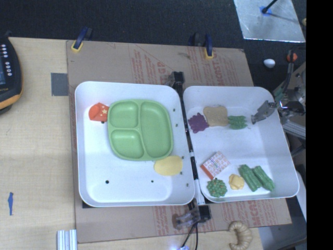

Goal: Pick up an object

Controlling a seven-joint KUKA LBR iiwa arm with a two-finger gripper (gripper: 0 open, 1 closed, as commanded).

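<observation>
Green toy [237, 122], right bin's far edge: judged light, stiff; gripped across width. Claw [258, 115] beside; spread cannot be told.

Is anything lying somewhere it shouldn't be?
Yes: a curled tan piece lies on the bench below the right bin, outside both bins. The other items sit inside the bins.

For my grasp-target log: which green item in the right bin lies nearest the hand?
The small dark green piece beside the tan slice, just left of the hand; the other greens lie along the bin's near edge.
</observation>
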